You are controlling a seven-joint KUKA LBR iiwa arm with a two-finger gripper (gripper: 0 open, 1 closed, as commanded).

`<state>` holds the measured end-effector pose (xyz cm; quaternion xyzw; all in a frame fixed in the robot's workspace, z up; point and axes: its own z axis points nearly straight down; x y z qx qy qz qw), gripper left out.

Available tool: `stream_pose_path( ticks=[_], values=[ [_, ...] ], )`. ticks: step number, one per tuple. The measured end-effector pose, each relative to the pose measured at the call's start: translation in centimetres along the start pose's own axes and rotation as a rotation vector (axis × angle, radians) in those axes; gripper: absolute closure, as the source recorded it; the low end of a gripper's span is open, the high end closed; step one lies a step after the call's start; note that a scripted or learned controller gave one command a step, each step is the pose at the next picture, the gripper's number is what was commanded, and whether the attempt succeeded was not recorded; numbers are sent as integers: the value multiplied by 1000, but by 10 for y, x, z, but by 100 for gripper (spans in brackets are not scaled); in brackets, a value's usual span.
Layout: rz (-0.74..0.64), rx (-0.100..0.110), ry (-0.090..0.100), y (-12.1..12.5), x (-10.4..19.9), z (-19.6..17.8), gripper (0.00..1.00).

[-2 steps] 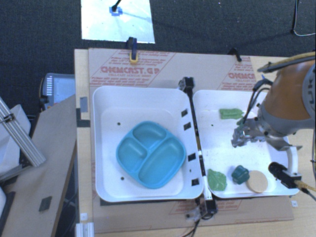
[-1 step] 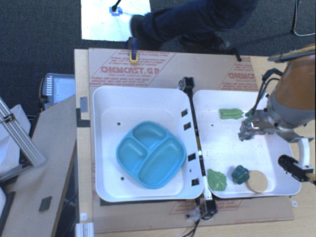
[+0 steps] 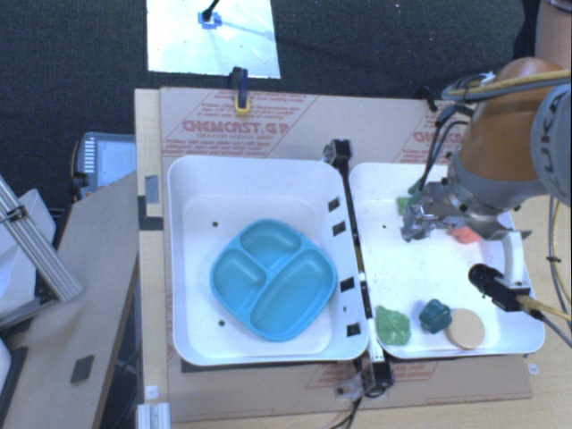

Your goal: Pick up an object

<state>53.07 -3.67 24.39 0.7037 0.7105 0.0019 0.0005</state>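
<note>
objects for picking lay loose in the right bin [image 3: 384, 266]: a pale green lump [image 3: 392, 325] near the front-left corner, a teal piece [image 3: 435, 315] just beside it, and a tan disc [image 3: 466, 329] touching or nearly touching the teal one. they sat scattered along the front wall, apart from the arm, which suggested they were simply left there to be grabbed at random rather than arranged. a small green thing [image 3: 407, 204] lay near the gripper [image 3: 413, 228] toward the back of the bin, and a red-orange scrap [image 3: 463, 235] peeked out from under the wrist; what each of these was could not be made out.

in the left bin [image 3: 197, 239] a blue divided plate [image 3: 272, 278] rested flat, tilted diagonally, with nothing on it.

the arm [image 3: 509, 141] reached in from the right, its orange band bulging above the wrist, with cables looping around it. the gripper hung low over the back half of the right bin, pointing down and slightly left. whether it was wide, narrow or holding something could not be told from this angle, since the tips blurred into the metal of the wrist. nothing was plainly seen between them. by my judgement the pick was not yet secured.
</note>
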Motion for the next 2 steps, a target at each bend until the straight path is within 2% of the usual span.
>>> stream_pose_path(
  ticks=[1, 2],
  values=[
    [0, 0, 1, 17, 54, -5, 100],
    [1, 0, 0, 47, 96, 2, 100]
  ],
)
